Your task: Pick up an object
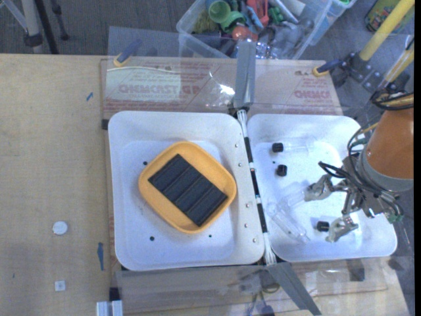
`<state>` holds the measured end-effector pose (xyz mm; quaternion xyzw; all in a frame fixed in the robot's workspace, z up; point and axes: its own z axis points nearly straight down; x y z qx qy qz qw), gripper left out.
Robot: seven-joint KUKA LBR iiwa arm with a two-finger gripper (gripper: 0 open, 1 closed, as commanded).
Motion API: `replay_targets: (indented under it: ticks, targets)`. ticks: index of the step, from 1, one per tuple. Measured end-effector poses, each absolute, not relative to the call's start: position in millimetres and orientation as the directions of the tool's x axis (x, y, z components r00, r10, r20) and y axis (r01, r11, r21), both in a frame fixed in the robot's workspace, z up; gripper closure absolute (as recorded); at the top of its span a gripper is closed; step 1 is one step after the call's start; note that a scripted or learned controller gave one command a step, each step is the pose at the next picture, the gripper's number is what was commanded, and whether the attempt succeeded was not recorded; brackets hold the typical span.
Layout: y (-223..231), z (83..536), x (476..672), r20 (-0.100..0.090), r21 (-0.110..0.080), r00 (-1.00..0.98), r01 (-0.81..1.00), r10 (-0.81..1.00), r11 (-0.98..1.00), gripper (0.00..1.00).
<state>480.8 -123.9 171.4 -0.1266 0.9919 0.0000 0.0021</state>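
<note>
A yellow dish [187, 187] with a black slatted insert lies in the left bin [125, 242]. In the right bin [375, 242] lie several clear plastic tubes [288, 214] with small black caps [281, 170]; another cap [277, 147] lies near the bin's far side. My gripper [332, 209] hangs low over the right half of the right bin, open, its fingertips [320, 189] spread apart. A black cap [322, 226] lies just beside the nearer fingertip. I see nothing held between the fingers.
A clear tub of colourful toys [263, 12] stands behind the bins. A grey divider bar [245, 78] runs between them at the back. A yellow pole [388, 25] leans at the far right. A small white disc [60, 228] lies on the bench at left.
</note>
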Motion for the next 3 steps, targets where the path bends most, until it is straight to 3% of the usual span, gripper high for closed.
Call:
replay_targets:
  ticks: [1,2,3]
  targets:
    - [-161,325,522.4,-0.008,-0.002,-0.97,-0.243,-0.243,0.97,0.0]
    - [-135,213,491.3,-0.005,-0.001,-0.963,-0.269,-0.269,0.963,0.0]
    - [-174,357,534.7,-0.006,-0.002,-0.924,-0.382,-0.382,0.924,0.0]
